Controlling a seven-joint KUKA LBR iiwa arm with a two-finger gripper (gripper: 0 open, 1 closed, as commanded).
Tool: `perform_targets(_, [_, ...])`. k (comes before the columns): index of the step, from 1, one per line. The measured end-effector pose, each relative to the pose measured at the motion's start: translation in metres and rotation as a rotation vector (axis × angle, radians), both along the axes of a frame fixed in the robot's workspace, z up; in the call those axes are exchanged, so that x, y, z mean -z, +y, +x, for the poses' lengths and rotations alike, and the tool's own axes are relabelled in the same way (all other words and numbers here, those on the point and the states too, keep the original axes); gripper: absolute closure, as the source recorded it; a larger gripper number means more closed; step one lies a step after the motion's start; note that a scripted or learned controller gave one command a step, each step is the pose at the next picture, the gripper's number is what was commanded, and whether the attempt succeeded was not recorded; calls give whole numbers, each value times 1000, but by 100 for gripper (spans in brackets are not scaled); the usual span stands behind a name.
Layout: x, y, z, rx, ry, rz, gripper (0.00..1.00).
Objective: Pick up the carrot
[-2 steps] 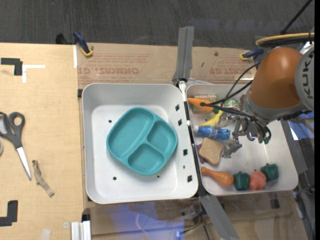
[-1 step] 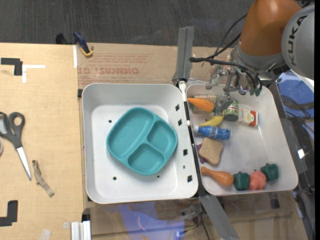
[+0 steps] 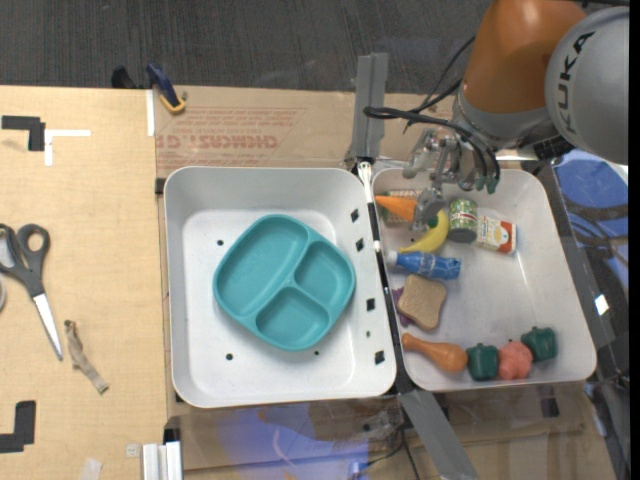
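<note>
Gripper [image 3: 432,200] low in the right bin [image 3: 560,298], just beside the carrot [image 3: 396,208] and banana [image 3: 433,234], can't tell if it holds anything

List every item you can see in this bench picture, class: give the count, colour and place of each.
divided plate: 1, teal, left bin
carrot: 1, orange, right bin, top left
banana: 1, yellow, beside carrot
can: 1, green label, right of banana
carton: 1, white and red, right of can
bottle: 1, blue, below banana
bread slice: 1, brown, right bin
green, pink and tan toy foods: front of right bin
scissors: 1, grey, bench left
tool: 1, metal, above carrot and banana
</note>
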State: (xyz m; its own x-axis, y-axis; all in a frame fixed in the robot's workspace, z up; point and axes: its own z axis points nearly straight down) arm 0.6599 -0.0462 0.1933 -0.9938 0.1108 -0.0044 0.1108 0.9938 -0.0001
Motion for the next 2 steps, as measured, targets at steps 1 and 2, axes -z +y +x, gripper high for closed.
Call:
perform_targets(1, [70, -53, -7, -71, -1, -1, 0])
perform_targets(2, [97, -53, -8, -54, 10, -2, 0])
